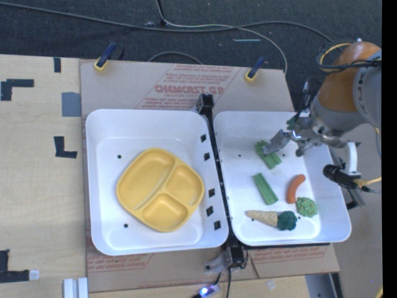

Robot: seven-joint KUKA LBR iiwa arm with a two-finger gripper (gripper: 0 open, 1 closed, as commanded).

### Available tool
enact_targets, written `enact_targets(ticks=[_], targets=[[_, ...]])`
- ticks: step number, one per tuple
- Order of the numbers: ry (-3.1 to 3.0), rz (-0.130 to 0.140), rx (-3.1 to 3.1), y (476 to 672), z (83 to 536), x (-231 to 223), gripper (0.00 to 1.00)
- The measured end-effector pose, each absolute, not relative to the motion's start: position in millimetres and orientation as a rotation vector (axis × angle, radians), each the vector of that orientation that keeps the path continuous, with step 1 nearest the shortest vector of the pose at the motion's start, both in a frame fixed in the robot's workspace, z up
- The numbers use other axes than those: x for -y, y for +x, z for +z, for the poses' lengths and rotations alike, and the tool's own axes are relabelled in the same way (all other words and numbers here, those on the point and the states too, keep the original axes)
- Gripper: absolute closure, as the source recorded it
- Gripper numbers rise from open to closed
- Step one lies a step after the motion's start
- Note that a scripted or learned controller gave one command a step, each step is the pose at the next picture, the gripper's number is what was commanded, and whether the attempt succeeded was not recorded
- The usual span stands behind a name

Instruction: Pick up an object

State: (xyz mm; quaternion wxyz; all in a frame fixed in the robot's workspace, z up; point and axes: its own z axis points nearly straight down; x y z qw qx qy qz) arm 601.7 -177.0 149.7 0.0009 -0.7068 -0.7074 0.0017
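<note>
**Reach made, nothing lifted yet**

Nearest the camera, along the front of the right bin (335, 231), lie an ice-cream cone toy (263, 216) with a dark green broccoli piece (286, 220) at its wide end, and a lighter green floret (306, 207) just beside that. Behind them rest a green stick (265, 188) and an orange sausage (295, 188), all flat on the bin floor. Further back, the gripper (279, 143) hangs low over a second green piece (268, 154), its fingers spread with one tip touching or just above it; nothing sits pinched between them. The left bin (99, 166) carries a yellow divided plate (160, 189). My judgement: the approach is done; closing and lifting remain.
</note>
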Motion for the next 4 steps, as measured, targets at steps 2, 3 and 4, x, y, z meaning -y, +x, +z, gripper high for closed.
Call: enact_targets(ticks=[2,3,4], targets=[[-2.220,0.003,2.224,593.6,85,184,0.00],[-2.224,0.002,2.227,594.4,96,185,1.00],[-2.222,-0.002,2.225,595.2,159,184,1.00]])
